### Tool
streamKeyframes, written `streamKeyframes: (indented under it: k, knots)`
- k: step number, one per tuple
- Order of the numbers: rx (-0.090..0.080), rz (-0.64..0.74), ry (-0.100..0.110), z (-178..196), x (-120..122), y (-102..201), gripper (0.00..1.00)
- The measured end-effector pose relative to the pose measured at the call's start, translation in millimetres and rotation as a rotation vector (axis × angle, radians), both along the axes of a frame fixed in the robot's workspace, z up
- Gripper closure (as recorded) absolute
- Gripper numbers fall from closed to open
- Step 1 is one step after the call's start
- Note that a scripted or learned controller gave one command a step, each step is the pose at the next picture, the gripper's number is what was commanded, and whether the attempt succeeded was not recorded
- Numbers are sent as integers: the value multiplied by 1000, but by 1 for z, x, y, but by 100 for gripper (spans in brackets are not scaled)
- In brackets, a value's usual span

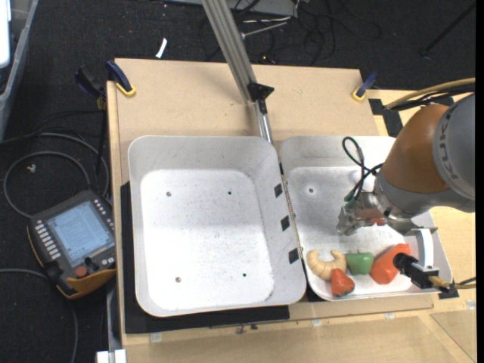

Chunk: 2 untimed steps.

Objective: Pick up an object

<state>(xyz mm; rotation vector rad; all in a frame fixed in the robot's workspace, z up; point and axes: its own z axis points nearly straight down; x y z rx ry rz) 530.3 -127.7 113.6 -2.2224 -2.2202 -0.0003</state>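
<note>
Wide wooden table [189, 89] beneath everything, carrying two white bins side by side: left bin [151, 165] and right bin [318, 153]. Grey-and-orange arm [423, 165] reaching in from the right, hanging over the right bin. Slanted metal pole [231, 36] rising from behind the seam between the bins, well clear of the work. Handheld control screen [72, 237] down on the floor to the left, out of the way. Gripper [352, 223] low over the middle of the right bin, just behind a row of toy food; open or shut impossible to tell under the wrist and cable clutter. Nothing seen held. Candidates all crowded against the near wall of the right bin: orange piece [386, 267], pale curved banana [325, 263], green piece [361, 262], possibly a pepper, and small red strawberry [342, 281]. Likely trouble from here: pieces touching one another, so a descent liable to land on two at once or shove a neighbour aside; rounded shapes apt to squirt out of a pinch; near wall close enough to block one side of the grasp, especially for the strawberry tucked right beside it.
</note>
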Motion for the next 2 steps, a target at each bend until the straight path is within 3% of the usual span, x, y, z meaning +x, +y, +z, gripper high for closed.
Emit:
streamKeyframes:
  k: [2]
  knots:
    - [-2, 5, -7, 109, 8, 5, 100]
